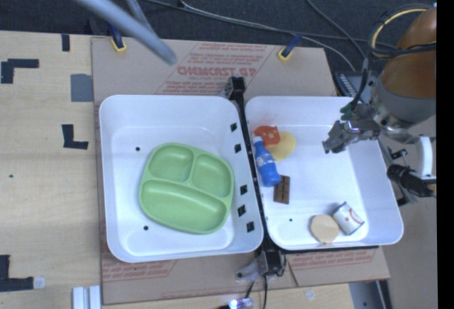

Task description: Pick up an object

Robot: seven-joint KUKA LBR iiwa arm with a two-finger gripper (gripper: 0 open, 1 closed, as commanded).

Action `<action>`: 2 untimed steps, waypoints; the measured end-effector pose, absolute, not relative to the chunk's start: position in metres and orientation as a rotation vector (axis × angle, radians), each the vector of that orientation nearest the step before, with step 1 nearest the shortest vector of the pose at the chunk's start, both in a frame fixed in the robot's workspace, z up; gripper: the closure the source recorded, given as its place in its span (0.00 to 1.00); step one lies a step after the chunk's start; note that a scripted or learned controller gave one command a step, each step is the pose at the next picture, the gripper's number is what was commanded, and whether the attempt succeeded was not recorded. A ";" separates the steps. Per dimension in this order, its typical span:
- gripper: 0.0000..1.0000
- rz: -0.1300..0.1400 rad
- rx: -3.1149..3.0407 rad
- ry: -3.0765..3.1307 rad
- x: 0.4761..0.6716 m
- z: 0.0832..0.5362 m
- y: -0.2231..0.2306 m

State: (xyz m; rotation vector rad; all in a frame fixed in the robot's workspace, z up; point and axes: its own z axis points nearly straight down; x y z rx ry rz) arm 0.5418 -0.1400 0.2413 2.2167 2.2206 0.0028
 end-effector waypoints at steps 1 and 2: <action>1.00 0.003 2.217 2.221 0.543 0.294 -0.140; 1.00 0.000 2.216 2.228 0.543 0.288 -0.093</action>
